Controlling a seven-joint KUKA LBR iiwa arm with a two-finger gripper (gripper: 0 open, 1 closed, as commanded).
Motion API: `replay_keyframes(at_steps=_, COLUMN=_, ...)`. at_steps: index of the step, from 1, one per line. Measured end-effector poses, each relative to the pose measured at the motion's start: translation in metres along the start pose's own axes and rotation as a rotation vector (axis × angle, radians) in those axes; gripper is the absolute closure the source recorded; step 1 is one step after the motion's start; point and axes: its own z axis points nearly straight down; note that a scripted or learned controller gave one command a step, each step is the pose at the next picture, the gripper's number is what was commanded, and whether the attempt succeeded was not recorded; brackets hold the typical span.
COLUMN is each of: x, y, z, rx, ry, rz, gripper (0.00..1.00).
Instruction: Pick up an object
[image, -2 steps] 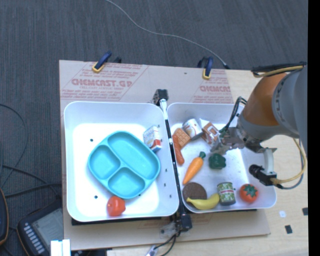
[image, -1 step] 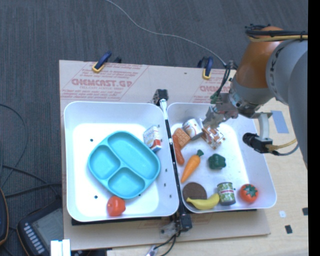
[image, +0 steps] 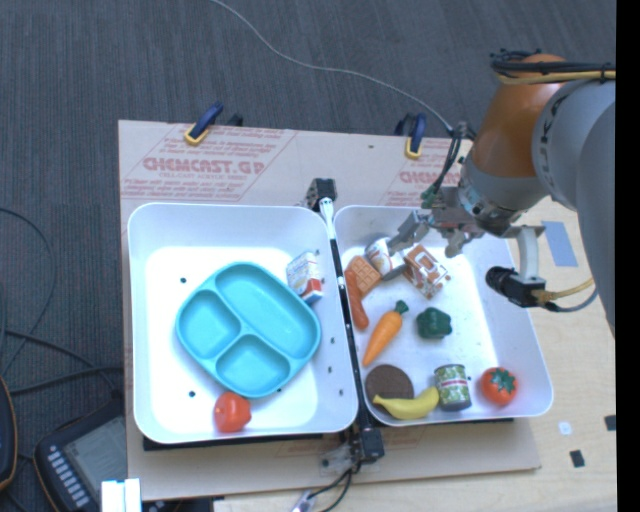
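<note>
While the pincer (image: 432, 232) hovers spread and empty at the right bin's (image: 520, 330) twelve o'clock, a descent onto the small carton (image: 425, 270) looks next

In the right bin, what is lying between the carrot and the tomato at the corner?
In the camera view, a green pepper lies between the carrot and the tomato.

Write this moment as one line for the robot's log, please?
phase: reaching | gripper: over right bin, above small carton | held: nothing visible | left bin: blue tray, tomato
</note>
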Motion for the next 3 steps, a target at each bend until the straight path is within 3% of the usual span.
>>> replay_keyframes(at_steps=1, x=-0.024, y=0.023, z=0.094, rx=-0.001, ry=0.000, rz=0.000, gripper=0.00)
replay_keyframes(at_steps=2, x=-0.024, y=0.023, z=0.084, rx=0.000, ry=-0.002, rz=0.000, gripper=1.00)
replay_keyframes(at_steps=3, x=0.036, y=-0.025, z=0.014, rx=0.000, ry=0.001, rz=0.000, gripper=1.00)
